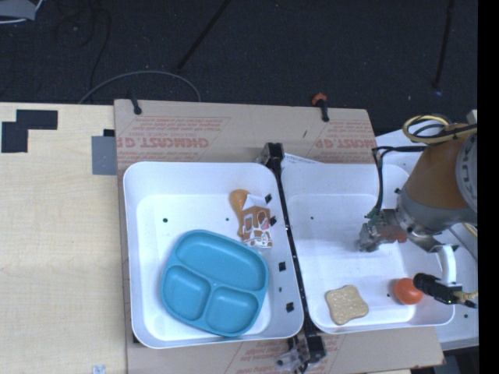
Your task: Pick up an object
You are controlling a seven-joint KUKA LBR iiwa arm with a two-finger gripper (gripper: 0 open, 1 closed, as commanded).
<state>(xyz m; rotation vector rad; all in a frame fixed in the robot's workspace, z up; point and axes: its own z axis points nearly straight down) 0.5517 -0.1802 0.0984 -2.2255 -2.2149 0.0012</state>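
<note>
My claw hangs low over the right bin, grip state unclear, with the toast and orange ball nearby.

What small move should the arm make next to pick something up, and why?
Probably shift the tool toward the view's bottom and slightly left, over the toast-shaped piece. The tool sits above bare floor of the right bin, with nothing under it, and that piece lies flat and apart from the orange ball, leaving room around it.
</note>
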